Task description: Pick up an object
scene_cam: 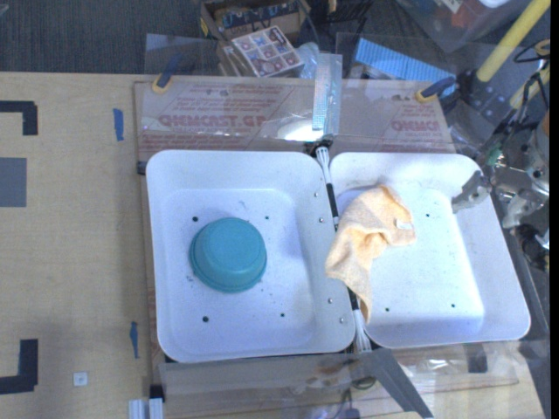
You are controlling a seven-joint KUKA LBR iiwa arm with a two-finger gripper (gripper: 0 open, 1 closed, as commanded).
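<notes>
Gripper (476, 188) sits at the upper right edge of the right bin (489, 308), low over the rim, metal parts reaching in from the right; whether it is spread or closed cannot be told from this angle, and nothing shows between its tips. A yellow cloth (371, 238), crumpled, lies at the left side of that bin and drapes over the divide onto the edge of the left bin (175, 321). A teal bowl (229, 253) rests upside down near the middle of the left bin, well apart from the cloth. Gripper and cloth are apart, bare white floor between them.
</notes>
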